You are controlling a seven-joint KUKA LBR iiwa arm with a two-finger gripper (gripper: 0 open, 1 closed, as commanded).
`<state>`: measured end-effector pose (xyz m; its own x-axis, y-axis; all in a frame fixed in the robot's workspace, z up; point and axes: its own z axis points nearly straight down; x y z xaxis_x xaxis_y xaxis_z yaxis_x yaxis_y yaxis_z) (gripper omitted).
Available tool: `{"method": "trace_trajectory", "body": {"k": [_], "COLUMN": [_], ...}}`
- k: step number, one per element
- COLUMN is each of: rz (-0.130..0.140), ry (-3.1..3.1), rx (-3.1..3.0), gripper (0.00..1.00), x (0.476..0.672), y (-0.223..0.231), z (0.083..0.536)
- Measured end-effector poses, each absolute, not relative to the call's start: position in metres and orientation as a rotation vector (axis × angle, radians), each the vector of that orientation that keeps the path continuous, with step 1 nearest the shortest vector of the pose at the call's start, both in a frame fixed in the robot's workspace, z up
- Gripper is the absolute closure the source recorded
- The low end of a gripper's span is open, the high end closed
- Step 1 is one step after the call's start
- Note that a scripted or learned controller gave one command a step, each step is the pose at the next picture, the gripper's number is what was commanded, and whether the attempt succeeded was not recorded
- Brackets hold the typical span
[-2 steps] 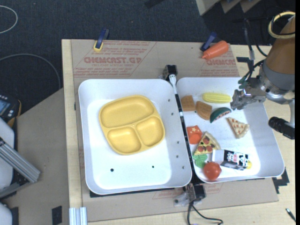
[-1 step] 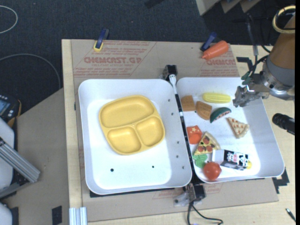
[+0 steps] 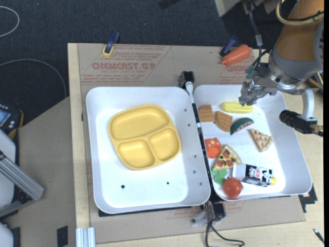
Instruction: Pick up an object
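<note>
Cardboard-topped counter point(image 3: 133, 60), two white bins. End effector point(image 3: 249, 98) low over right bin point(image 3: 295, 158), far end; finger spread impossible to tell. Yellow corn point(image 3: 234, 107) just beside, toward left bin, long axis crosswise.

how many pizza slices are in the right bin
2. One pizza slice lies toward the near side, beside the red pepper piece; the other pizza slice lies farther right, past the watermelon slice. None seems hidden.
</note>
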<state>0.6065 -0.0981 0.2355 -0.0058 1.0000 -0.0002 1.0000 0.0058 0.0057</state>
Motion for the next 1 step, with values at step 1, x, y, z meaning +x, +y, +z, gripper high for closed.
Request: {"method": "trace_trajectory", "body": {"k": [1], "rz": [0.003], "ry": [2.225], "rx": [2.215], "gripper": [1.0], "x": [0.6287], "y": [-0.063], "z": [0.2149]}}
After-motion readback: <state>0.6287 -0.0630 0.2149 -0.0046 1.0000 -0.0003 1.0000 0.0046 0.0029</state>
